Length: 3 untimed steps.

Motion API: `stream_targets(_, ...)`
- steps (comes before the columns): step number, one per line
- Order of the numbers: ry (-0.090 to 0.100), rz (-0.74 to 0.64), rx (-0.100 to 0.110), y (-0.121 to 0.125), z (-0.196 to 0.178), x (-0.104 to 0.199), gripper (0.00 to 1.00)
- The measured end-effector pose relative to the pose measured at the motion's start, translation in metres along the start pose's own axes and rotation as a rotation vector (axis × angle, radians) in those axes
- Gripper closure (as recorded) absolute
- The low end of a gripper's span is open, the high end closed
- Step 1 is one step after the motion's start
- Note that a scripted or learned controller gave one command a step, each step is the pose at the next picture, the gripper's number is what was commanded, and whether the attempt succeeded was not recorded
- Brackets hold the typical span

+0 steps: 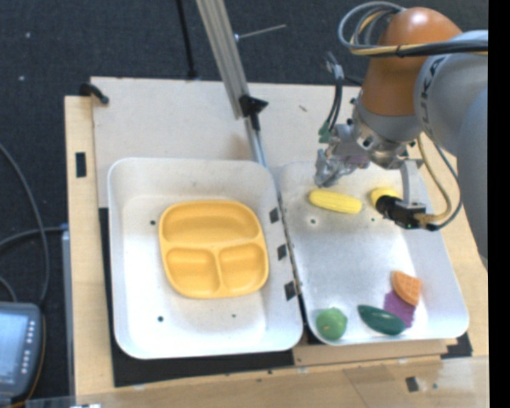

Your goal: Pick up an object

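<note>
**Hovering at the far-left corner of the right-hand bin**

Looking down at the bench [161, 117] with you, the arm [446, 75] comes in from the right, its orange band rounded above the wrist. The gripper [326, 175] points down over the far-left corner of the right-hand bin [357, 253]. From this angle you cannot tell whether the pincer is apart or together, and nothing shows clamped in it.

Just beside the gripper's tip, on the near side, lies the yellow corn cob [336, 201]. It rests flat on the bin floor, running roughly left to right. Whether the tip touches the cob, you cannot tell; the two are very close in the view.

The other things in that bin sit well apart from the gripper, along the near edge. You have a round green piece [330, 321] in the near-left corner. A dark green piece [379, 319] lies to its right. A purple piece [399, 306] touches it, and an orange piece [406, 287] sits against the purple one on the far side.

Over in the left-hand bin [127, 253], a yellow divided plate [212, 247] lies flat near the middle, its three compartments facing up.
</note>
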<state>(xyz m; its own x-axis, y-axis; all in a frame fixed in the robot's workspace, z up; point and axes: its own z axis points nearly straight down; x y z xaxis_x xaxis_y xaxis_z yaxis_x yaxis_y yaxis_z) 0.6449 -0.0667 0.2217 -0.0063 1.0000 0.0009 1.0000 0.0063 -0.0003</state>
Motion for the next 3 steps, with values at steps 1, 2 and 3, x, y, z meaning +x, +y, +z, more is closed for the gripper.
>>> stream_targets(1,0.001,-0.001,-0.001,-0.016,-0.011,0.045,1.0)
stream_targets(2,0.001,-0.002,-0.002,-0.017,-0.014,0.1,1.0)
stream_targets(3,0.001,-0.001,0.0,-0.04,-0.013,0.153,1.0)
